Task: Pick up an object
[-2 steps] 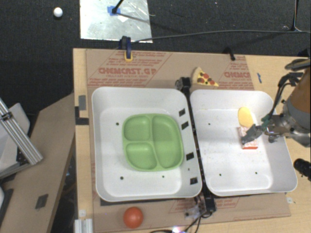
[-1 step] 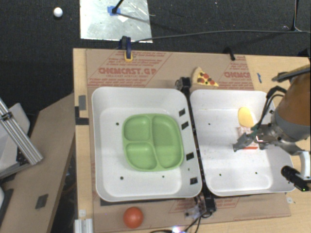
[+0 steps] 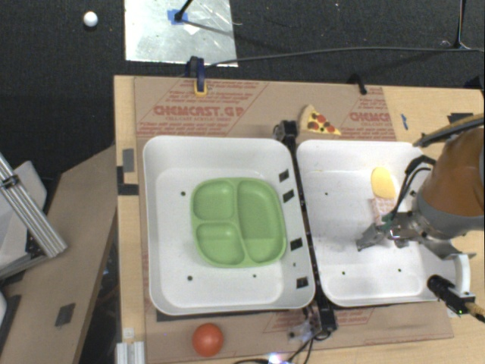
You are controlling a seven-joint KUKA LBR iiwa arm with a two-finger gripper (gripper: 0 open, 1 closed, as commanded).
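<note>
Jaws [image 3: 371, 240] low in right bin [image 3: 341, 279], state unclear; cardboard bench [image 3: 250, 101], black floor [image 3: 53, 67]

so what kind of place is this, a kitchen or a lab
Most likely a robot lab test bench: two white bins on a protective board, a robot arm reaching in, and toy items like a pizza slice.

— How's the room around me?
— Right bin's floor [image 3: 341, 268] lies open to my left; yellow object [image 3: 384, 180] crowds the back.
— And the left bin?
— Green divided plate [image 3: 237, 221] fills its middle.
</note>
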